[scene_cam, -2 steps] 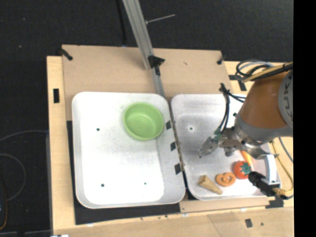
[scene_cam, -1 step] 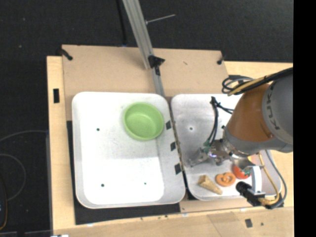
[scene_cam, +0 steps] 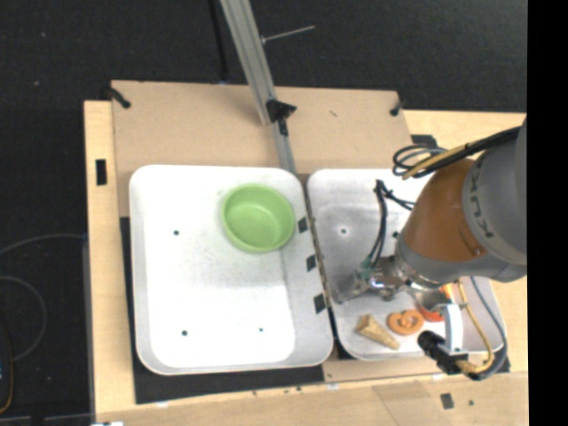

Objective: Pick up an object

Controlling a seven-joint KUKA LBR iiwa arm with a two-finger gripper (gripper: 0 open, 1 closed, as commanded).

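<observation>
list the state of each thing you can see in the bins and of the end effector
green bowl: upright, open side up, in the left bin, near its upper right corner
tan wedge-shaped piece: lying flat in the right bin, near its front edge
orange piece: lying in the right bin, just right of the tan piece
end effector: low over the right bin, above the two small pieces

You're looking at a chunky grey arm (scene_cam: 501, 193) with a fat orange band (scene_cam: 439, 216) above the wrist, plus black and yellow cables (scene_cam: 426, 158) looping off it.
</observation>
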